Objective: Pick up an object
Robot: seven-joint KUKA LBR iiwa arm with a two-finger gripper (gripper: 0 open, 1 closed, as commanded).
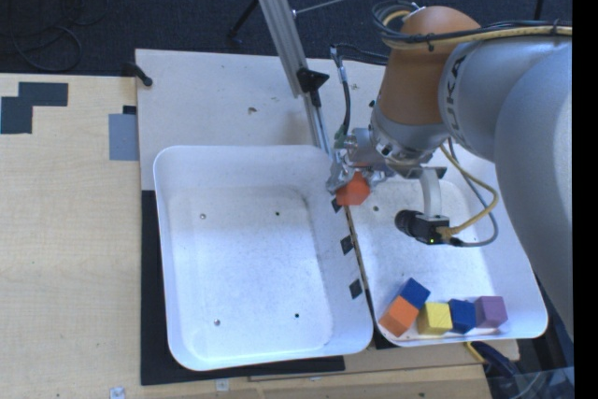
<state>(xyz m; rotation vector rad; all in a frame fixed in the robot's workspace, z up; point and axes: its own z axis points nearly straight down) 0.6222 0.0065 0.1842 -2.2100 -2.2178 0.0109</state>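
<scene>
Five blocks (445,310) near; red-orange block (352,192) just under jaws (350,175).

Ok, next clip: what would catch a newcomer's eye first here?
The big grey arm with its orange band reaching in from the right, its pincer over the divide between the two bins with a small orange-red block at its tip. Then the row of small coloured foam cubes at the near edge of the right white bin.
</scene>
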